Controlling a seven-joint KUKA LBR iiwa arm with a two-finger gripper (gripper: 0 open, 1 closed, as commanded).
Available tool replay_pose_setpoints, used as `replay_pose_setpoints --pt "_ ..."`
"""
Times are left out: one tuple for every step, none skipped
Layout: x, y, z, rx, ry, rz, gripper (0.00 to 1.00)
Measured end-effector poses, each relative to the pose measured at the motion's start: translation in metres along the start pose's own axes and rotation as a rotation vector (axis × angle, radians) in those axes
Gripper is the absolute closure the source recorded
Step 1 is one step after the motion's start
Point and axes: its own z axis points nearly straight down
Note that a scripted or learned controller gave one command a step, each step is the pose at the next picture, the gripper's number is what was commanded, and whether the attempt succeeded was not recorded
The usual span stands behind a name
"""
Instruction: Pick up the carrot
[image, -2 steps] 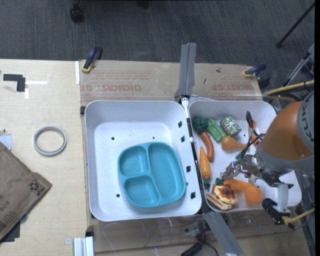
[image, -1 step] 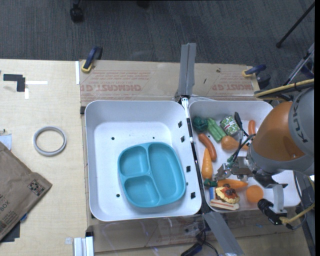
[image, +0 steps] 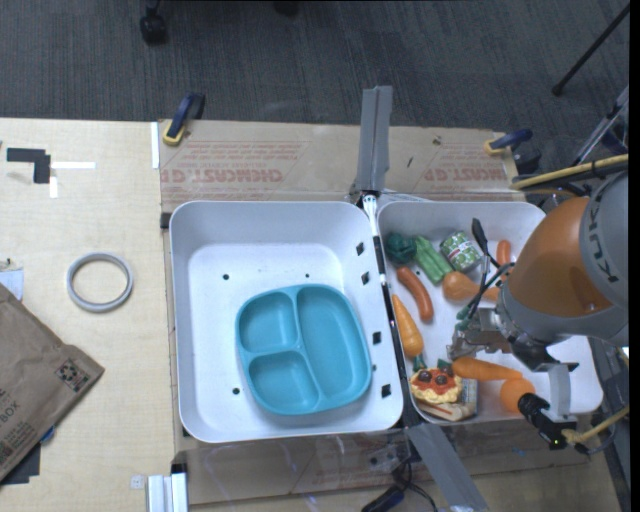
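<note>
The carrot (image: 405, 322) is an orange tapered piece with a green tuft at its near end, lying along the left wall of the right bin (image: 560, 215). My gripper (image: 468, 338) hangs low in the same bin, to the right of the carrot and apart from it. It sits just above a longer orange piece (image: 490, 370) that lies crosswise. The wrist and its orange band (image: 560, 265) cover much of the bin's right half.
A blue three-compartment plate (image: 300, 347) lies in the left bin (image: 200, 300). Around the gripper are a red sausage (image: 416, 292), green vegetables (image: 430, 258), a small can (image: 460, 249), an orange ball (image: 459, 287) and a pizza slice (image: 440, 386). A tape ring (image: 100, 281) rests on the bench.
</note>
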Motion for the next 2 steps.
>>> replay_pose_setpoints --pt "0.0668 -0.0054 -0.0908 0.01 0.001 0.026 1.0" --pt "0.0666 -0.0055 -0.0908 0.01 0.001 0.025 0.0"
